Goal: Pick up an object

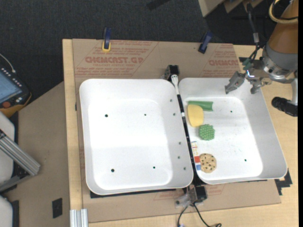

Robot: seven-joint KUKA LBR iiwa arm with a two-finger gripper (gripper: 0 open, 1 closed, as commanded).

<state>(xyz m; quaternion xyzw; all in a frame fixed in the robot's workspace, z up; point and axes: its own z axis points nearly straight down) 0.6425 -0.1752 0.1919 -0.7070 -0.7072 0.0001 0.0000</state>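
Note:
My gripper [244,85] hangs over the far edge of the right bin [258,141], its two fingers spread apart with nothing between them. Along that bin's left side lie a green flat piece [202,105], a yellow rounded object [195,115], a green knobbly ball [206,132] and a round cookie [207,162]. All of them rest well to the left of and nearer than the gripper.
The left bin [94,141] sits beside the right one on a cardboard sheet [142,56] held by two blue clamps [107,38] at the far edge. A small red and white item [195,155] lies by the divider near the cookie.

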